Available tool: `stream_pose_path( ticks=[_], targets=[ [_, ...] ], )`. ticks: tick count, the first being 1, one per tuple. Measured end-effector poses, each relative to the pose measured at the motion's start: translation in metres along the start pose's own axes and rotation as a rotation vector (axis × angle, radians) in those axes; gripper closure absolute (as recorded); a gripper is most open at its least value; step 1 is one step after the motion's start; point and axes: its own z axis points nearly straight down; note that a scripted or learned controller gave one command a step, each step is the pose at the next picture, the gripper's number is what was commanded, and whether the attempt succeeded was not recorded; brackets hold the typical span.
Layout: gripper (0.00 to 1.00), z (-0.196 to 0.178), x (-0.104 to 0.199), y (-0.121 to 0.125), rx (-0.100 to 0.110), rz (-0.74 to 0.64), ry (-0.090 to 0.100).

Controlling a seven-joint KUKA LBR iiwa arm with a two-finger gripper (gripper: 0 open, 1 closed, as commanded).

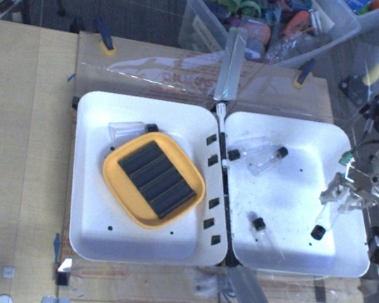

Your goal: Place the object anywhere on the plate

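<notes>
A yellow plate point(116, 171) with rounded corners lies in the left bin point(78, 222). On it rests a black ridged slab point(156, 179) that covers most of its middle. My gripper point(343, 197) hangs over the right edge of the right bin point(287, 255), far from the plate. Just below it a thin clear tube with a black cap point(319, 230) slants down toward the bin floor. I cannot make out whether the gripper touches the tube.
A clear plastic cup point(126, 130) lies against the plate's upper left rim. The right bin also holds a clear tube with a black cap point(263, 156) and a small black-capped piece point(258, 224). A divider with black clips point(215, 180) separates the bins. A tub of toys point(268, 13) stands behind.
</notes>
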Motion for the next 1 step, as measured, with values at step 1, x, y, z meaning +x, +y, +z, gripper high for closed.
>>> stream_pose_path(
  ticks=[1],
  targets=[
    [0.00, -0.0001, 0.0000, 0.0000, 0.000, 0.000, 0.000]
  ],
)
